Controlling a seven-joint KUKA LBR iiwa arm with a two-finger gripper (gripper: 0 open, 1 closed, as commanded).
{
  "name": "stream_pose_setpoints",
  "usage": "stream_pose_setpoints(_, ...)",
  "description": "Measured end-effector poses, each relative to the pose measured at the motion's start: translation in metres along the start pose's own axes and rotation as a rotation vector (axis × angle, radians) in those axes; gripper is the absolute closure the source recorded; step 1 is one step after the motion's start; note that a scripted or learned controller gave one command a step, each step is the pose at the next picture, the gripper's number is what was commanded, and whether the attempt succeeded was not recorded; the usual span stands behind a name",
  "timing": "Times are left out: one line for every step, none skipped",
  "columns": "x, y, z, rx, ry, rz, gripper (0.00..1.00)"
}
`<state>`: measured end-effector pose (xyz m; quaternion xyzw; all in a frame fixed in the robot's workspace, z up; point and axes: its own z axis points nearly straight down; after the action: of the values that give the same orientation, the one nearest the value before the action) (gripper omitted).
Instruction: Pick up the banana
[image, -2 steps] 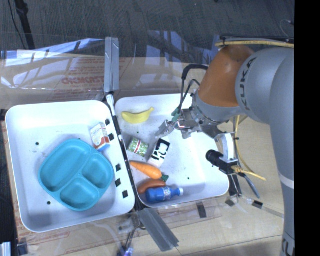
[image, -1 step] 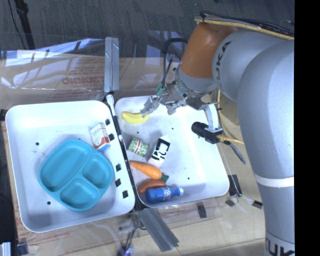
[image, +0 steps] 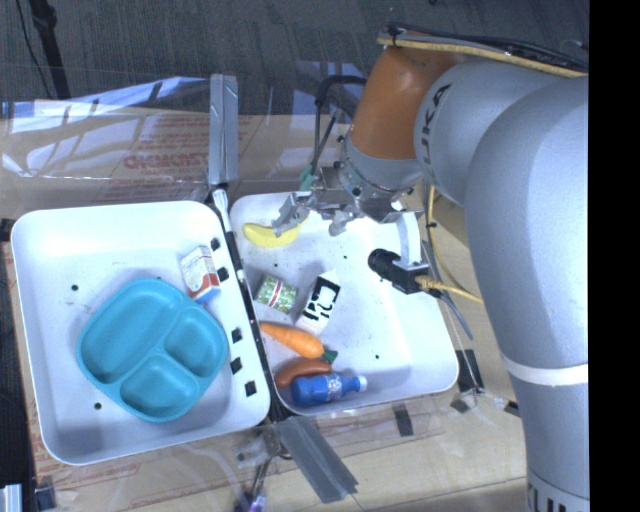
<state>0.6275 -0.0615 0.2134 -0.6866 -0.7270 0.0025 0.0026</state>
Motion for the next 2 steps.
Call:
stream_pose_setpoints(-0.0406, 0.0266, 0.0533, -0.003, -0.002, -0.008, 0.00)
stream_pose_setpoints(-0.0406, 0.0267, 0.0530, -0.003, -0.002, -0.008, 0.00)
